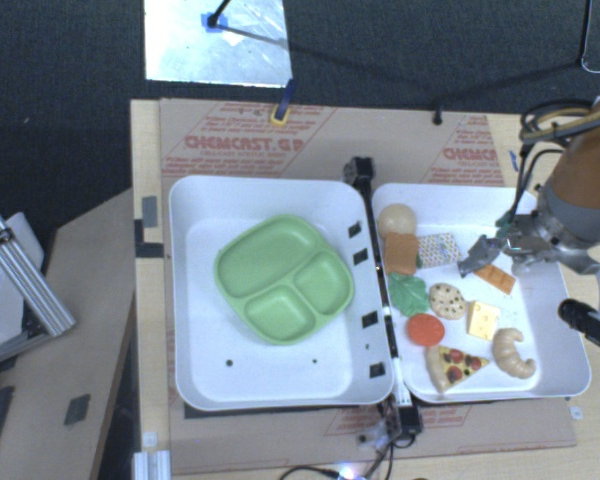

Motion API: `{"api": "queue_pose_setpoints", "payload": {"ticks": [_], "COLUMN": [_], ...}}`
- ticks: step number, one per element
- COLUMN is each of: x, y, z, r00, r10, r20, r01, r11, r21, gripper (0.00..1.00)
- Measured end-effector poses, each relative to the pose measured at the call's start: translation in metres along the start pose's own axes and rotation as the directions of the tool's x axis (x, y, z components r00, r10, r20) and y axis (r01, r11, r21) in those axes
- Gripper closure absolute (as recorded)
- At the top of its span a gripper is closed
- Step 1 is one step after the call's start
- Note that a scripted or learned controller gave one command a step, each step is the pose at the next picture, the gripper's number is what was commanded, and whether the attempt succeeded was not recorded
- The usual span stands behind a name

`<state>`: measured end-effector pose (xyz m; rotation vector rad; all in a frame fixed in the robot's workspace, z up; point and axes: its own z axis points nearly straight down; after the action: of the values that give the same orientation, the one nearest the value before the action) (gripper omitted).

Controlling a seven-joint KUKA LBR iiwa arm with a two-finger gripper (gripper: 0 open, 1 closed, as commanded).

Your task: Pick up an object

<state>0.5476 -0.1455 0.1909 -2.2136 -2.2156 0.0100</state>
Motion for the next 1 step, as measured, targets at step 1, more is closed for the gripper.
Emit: {"api": "queue_pose_setpoints", "payload": {"ticks": [1], "x": [0.0002], "y": [0.003], "z": [-0.0065], "r00": [1.0], "r10": [-0.003], "r20": [0.002], "r01": [0.003], "r11": [1.0], "r21": [-0.012], "gripper": [0.0]}}
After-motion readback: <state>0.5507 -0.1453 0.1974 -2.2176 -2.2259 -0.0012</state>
